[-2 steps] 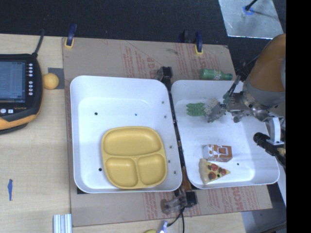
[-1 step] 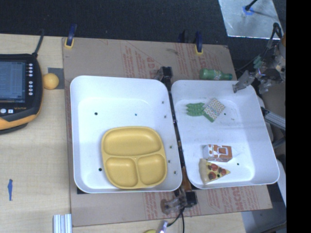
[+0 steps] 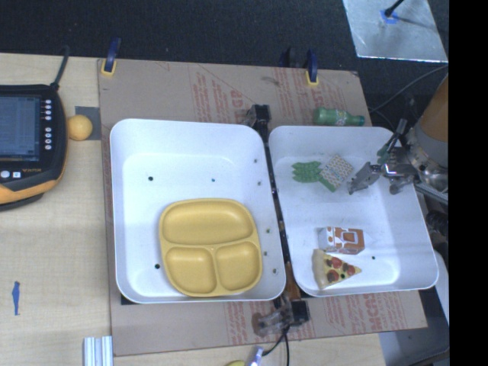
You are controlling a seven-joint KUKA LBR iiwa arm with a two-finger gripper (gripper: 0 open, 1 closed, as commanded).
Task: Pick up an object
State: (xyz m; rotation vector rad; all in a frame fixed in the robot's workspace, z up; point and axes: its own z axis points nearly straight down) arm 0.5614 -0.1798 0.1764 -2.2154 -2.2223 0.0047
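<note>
In the right bin (image 3: 396, 227) lie a green leafy toy (image 3: 306, 171), a grey speckled square piece (image 3: 335, 171) touching it, a small brown-and-white carton (image 3: 341, 239) and a pizza slice toy (image 3: 334, 269). My gripper (image 3: 380, 178) hangs over the bin's upper right part, just right of the grey piece. Its fingers are spread open with nothing between them.
The left bin (image 3: 137, 151) holds a yellow divided plate (image 3: 211, 245). A green bottle (image 3: 338, 117) lies on the cardboard behind the right bin. A teach pendant (image 3: 27, 143) and a yellow ball (image 3: 79, 126) sit at the left of the bench.
</note>
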